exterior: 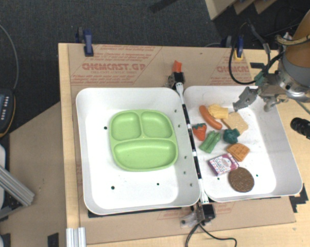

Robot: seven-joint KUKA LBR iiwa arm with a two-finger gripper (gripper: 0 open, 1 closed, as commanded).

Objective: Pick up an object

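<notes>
The gripper (256, 100) hangs over the right bin (281, 156), fingers spread, nothing between them; under it lie small toy foods: a sausage (210, 117), yellow wedge (218, 111), tan slab (237, 122), green pod (210, 141), waffle (238, 151), brown disc (241, 179), purple packet (222, 164); the left bin (93, 179) holds a smooth green plate (142, 140); the board (119, 60) reads "CHEMCAST GP"; clamps (85, 39) grip its edge.

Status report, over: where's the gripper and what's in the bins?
Gripper above right bin, nothing between its fingers. Toy food pile untouched in that bin. Green divided plate in left bin, no obstruction.
</notes>
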